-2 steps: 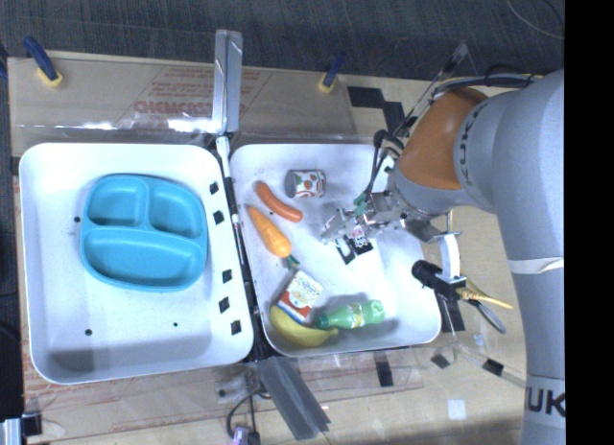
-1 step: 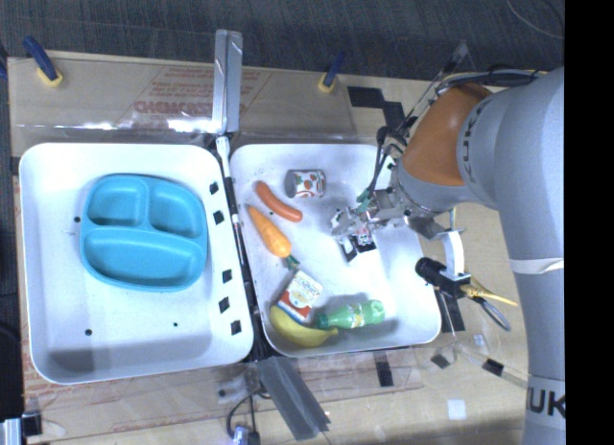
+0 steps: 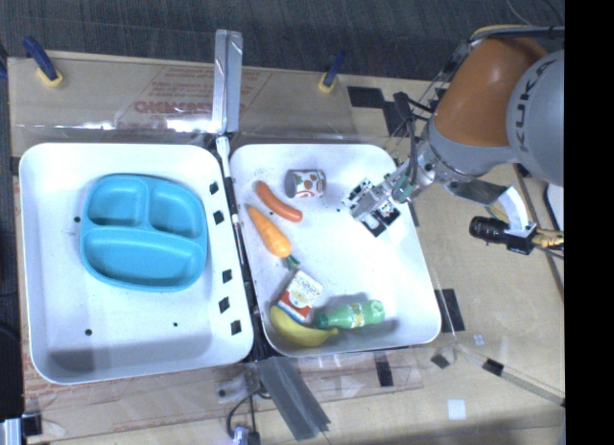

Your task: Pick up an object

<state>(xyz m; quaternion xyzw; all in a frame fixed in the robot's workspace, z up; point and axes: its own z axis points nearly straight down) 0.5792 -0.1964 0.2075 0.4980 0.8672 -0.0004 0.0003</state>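
Nearest, at the right bin's (image 3: 408, 323) front wall, a banana (image 3: 299, 328) lies touching a green bottle (image 3: 351, 315) and a small carton (image 3: 304, 292). Farther back lie a carrot (image 3: 270, 230), a sausage (image 3: 277, 200) and a small can (image 3: 305, 183). Over that bin's right side hangs the gripper (image 3: 372, 205); whether it is parted or closed cannot be told. Left, a blue divided tray (image 3: 144, 230) fills the other bin (image 3: 48, 338). Beyond, the wooden bench (image 3: 288, 98) meets dark floor (image 3: 288, 2).
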